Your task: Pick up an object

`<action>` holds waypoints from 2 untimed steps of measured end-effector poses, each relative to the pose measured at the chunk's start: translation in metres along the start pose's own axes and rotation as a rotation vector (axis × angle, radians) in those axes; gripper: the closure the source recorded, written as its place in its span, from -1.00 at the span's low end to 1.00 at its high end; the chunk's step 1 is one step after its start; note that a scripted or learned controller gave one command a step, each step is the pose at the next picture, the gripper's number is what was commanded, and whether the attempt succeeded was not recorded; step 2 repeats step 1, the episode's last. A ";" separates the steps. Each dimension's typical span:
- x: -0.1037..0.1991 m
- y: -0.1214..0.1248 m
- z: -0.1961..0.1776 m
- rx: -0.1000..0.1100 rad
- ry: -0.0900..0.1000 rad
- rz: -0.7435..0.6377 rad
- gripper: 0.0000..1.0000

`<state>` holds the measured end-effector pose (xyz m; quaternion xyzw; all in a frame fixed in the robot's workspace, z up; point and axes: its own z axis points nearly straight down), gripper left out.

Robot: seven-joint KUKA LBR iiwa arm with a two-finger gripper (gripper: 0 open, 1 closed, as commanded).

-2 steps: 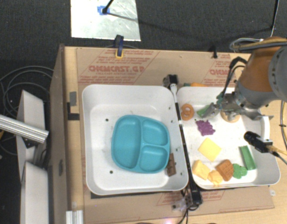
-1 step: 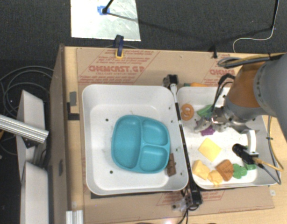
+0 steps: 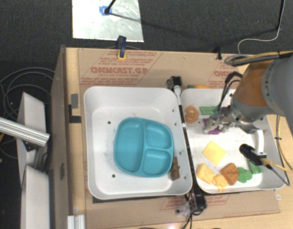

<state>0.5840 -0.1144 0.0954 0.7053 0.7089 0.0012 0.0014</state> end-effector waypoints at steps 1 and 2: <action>0.082 -0.001 -0.095 -0.005 0.003 -0.007 1.00; 0.082 -0.001 -0.095 -0.005 0.003 -0.007 1.00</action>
